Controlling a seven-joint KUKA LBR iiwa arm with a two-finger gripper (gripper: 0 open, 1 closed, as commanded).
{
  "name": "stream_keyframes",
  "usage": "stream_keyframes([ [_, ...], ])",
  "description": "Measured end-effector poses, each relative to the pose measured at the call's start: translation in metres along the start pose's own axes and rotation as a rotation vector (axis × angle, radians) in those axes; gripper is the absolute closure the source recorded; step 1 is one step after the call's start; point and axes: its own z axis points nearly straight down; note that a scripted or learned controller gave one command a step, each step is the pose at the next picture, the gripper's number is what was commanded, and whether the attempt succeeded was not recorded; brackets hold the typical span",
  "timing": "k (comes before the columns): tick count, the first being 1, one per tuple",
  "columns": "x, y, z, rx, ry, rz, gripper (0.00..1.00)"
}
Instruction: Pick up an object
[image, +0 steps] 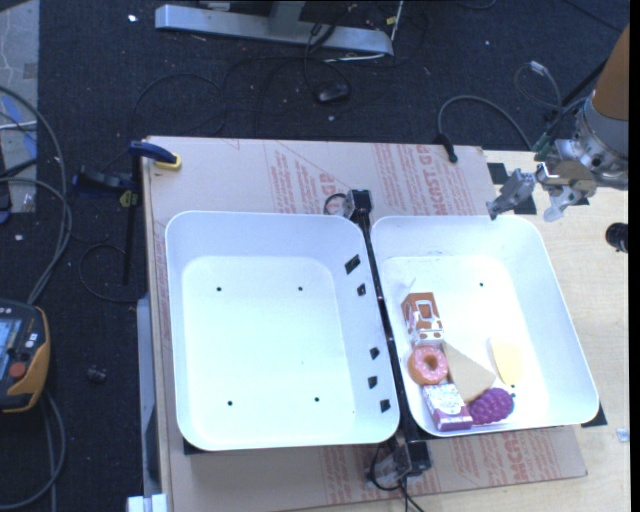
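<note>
The grey arm with an orange band comes in from the upper right, and its two-finger gripper hangs above the bench, beyond the far right corner of the right shallow white bin. The two fingers stand apart, so the claw is open, and nothing is between them.

All the objects to pick lie in the right bin, in its near left part, well apart from the gripper. There is an orange and white small box, and just below it a pink ring-shaped toy donut. A tan wedge like a cheese slice touches the donut, and a pale yellow oval piece lies just beside the wedge. At the near edge are a purple toy grape bunch and a pink and white small packet

The left shallow white bin stands beside it on the brown cardboard sheet
</note>
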Motion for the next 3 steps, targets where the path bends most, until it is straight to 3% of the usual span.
stream_keyframes([
  [1,0.014,-0.065,0.139,0.012,0.003,0.001,0.0],
  [2,0.017,-0.099,0.081,-0.004,-0.001,0.001,0.0],
  [3,0.026,-0.119,0.056,-0.002,0.0,0.0,0.0],
])
